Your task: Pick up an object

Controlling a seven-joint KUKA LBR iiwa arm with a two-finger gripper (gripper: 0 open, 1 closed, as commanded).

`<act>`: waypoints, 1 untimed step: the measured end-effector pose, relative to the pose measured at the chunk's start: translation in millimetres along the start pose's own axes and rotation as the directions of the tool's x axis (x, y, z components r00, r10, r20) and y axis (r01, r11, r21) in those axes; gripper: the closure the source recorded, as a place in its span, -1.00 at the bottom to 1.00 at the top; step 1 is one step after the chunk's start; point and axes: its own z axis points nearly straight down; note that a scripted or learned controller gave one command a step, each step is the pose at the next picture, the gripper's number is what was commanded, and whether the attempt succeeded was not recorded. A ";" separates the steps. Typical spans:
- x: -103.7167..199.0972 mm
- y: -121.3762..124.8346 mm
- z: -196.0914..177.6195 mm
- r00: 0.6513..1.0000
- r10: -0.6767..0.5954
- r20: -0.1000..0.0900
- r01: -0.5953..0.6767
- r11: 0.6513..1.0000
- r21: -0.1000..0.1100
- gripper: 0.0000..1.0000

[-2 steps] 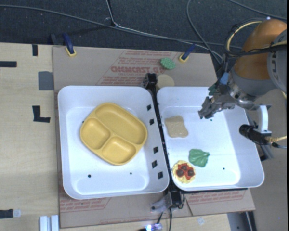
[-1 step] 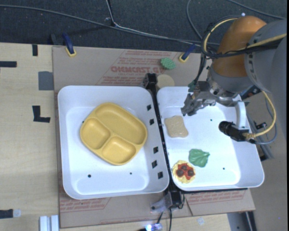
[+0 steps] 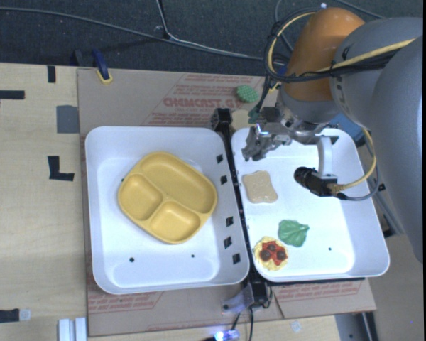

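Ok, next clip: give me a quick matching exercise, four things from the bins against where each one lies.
Things:
1. yellow tray
2. bread slice
3. green leaf
4. pizza piece

Places:
A. right bin, front, nearest the divider
B. left bin, middle
C. right bin, just below the gripper
D. right bin, up and right of the pizza piece

Pairs: 1-B, 2-C, 3-D, 4-A

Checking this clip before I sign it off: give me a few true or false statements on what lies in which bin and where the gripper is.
1. The yellow divided plate lies in the left bin. True.
2. The bread slice lies on the plate. False: it lies in the right bin.
3. The gripper hangs above the right bin's far left corner. True.
4. The green leaf is beside the small pizza. True.
5. The plate has two compartments. False: three.
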 end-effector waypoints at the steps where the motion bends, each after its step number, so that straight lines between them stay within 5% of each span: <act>1: 52.2 -1.4 -2.5 1.000 0.001 0.001 -0.001 1.000 0.002 1.00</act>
